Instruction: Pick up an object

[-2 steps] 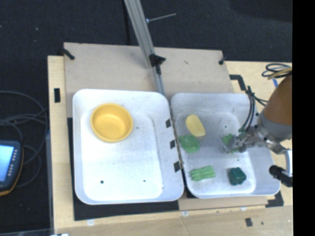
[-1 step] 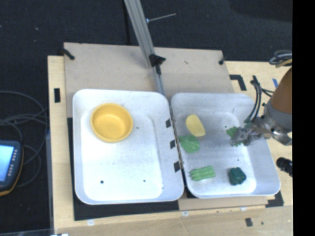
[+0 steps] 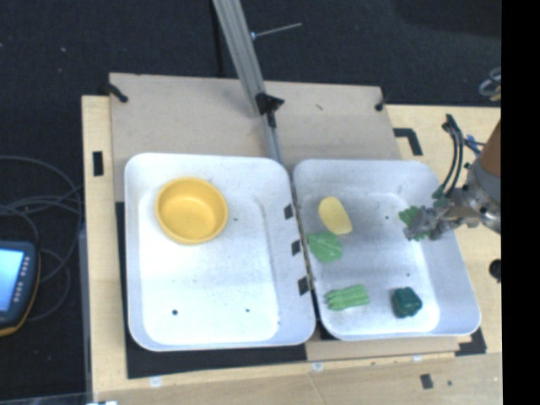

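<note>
In the right bin (image 3: pixel 384 180) lie a yellow oval piece (image 3: pixel 335 215), a light green lump (image 3: pixel 325 246), a ridged green piece (image 3: pixel 348 297) and a dark green block (image 3: pixel 406 302). My gripper (image 3: pixel 424 224) hangs over the right side of this bin, reaching in from the right. A small green thing (image 3: pixel 410 218) shows right at its tip, above the bin floor. Whether it is gripped or just beside the tip is unclear from this angle.
The left bin (image 3: pixel 211 294) holds a yellow bowl (image 3: pixel 192 210) near its back left corner. A grey metal post (image 3: pixel 245 53) rises behind the seam between the bins. A handheld screen (image 3: pixel 13 281) lies off the bench's left edge.
</note>
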Robot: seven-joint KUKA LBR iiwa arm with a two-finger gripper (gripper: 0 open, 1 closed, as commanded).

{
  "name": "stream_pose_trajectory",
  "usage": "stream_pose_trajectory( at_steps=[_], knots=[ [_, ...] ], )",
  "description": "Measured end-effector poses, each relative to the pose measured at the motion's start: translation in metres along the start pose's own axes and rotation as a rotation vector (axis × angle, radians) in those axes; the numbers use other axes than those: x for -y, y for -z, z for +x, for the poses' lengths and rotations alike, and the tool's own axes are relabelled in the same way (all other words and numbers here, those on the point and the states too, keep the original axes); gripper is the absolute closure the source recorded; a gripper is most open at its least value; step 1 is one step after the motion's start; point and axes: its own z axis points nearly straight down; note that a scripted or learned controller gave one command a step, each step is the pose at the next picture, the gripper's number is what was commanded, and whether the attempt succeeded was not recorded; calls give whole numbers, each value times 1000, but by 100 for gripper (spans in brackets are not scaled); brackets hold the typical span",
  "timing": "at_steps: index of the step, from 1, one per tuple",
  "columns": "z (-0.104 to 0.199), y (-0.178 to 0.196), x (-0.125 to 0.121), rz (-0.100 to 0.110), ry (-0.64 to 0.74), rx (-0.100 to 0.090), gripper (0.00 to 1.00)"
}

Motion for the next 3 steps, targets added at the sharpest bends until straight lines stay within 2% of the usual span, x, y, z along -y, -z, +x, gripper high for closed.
stream_pose_trajectory(
  at_steps=[1, 2, 3],
  knots=[
    [-1, 36, -1, 0, 0, 0, 100],
    [49, 46, -2, 2, 4, -2, 100],
    [103, 51, 7, 3, 4, -2, 100]
  ],
)
